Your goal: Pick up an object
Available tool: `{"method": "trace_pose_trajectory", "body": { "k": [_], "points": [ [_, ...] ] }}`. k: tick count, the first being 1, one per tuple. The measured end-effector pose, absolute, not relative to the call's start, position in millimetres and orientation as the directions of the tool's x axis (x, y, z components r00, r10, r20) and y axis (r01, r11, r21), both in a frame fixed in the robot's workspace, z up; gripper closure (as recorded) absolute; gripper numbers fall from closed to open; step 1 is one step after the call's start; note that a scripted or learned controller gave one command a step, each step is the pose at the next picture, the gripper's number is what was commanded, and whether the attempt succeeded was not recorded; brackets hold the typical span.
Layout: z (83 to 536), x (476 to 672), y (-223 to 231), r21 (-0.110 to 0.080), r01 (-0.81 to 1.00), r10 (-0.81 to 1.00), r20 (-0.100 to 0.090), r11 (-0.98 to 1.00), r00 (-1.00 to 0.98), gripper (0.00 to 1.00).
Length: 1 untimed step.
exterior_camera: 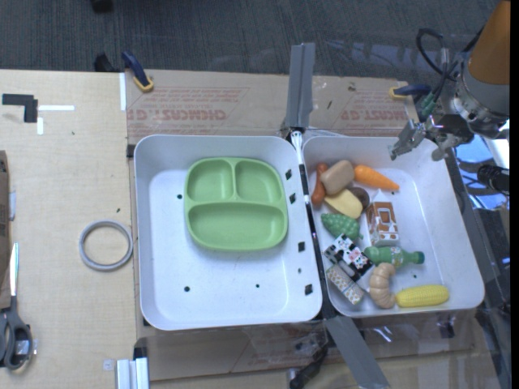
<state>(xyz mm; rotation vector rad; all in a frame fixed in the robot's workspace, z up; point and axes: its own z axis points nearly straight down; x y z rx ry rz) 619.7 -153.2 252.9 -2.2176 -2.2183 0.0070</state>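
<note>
My gripper (423, 141) hangs above the far right corner of the right bin (454, 217), open, with nothing between its fingers. Below and to its left, toy foods lie piled in that bin: an orange carrot (375, 177), a brown potato-like piece (337, 173), a yellow wedge (345, 203), a green bumpy vegetable (340, 224), a small brown-and-white carton (383, 223), a green bottle (392, 256), a black-and-white box (345, 257), a tan peanut-shaped piece (381, 284) and a yellow corn cob (422, 297).
The left bin (162, 290) holds a green divided plate (236, 203). A grey divider bar (301, 87) stands between the bins at the back. On the bench to the left lie a tape ring (105, 244) and scissors (15, 331).
</note>
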Motion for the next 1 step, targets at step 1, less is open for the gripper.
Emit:
{"method": "trace_pose_trajectory", "body": {
  "k": [1],
  "points": [
    [334.6,537.9,-205.4,-0.006,0.972,0.972,-0.003,-0.236,0.236,0.00]
  ]
}}
